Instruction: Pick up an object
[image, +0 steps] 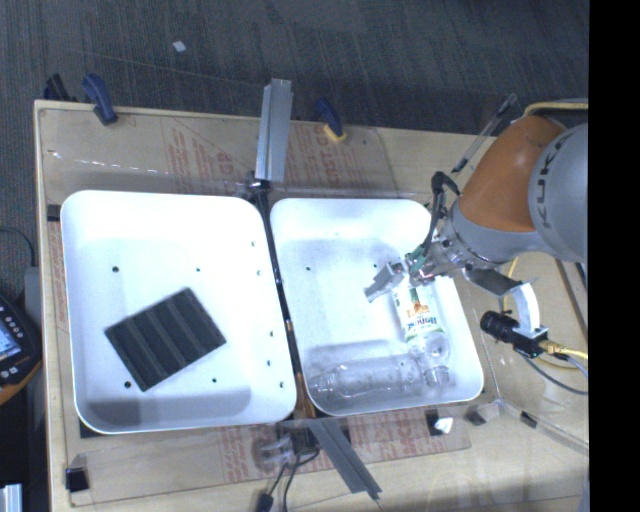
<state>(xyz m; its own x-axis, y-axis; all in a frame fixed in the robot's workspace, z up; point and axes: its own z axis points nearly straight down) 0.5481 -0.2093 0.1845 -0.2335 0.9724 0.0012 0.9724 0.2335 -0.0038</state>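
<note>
A black ribbed pad (165, 337) lies flat in the left bin (90, 225). In the right bin (330, 215), a clear plastic bottle (372, 378) lies along the front wall, a small labelled bottle (422, 322) beside it. The gripper (385, 281) hangs above that bottle; I cannot tell its state.

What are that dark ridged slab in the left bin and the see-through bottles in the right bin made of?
The dark slab looks like matte black rubber or plastic: parallel ridges, no shine; which one is hard to tell. The large bottle lying along the near wall of the right bin looks like thin clear plastic, since the white floor shows through it. The small labelled bottle seems clear plastic too.
</note>
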